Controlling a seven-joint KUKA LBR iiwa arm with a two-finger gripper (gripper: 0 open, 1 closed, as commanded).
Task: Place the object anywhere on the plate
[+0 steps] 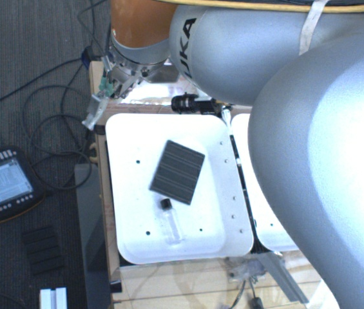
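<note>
The pincer (107, 89) hangs at the far left corner of the left bin (124, 140), just over its rim, under the orange band of the arm (265, 56). I cannot tell how it stands, because this part is small and blurred.

Well apart from it, toward the near side of the same bin, lies a small clear vial (169, 223) with a black cap, on its side. It touches the near edge of the dark ribbed plate (178, 172), which is flat in the middle of the bin.

The vial looks light, stiff, smooth and probably slippery; it may roll. I would grasp it across the body, near the middle.
</note>
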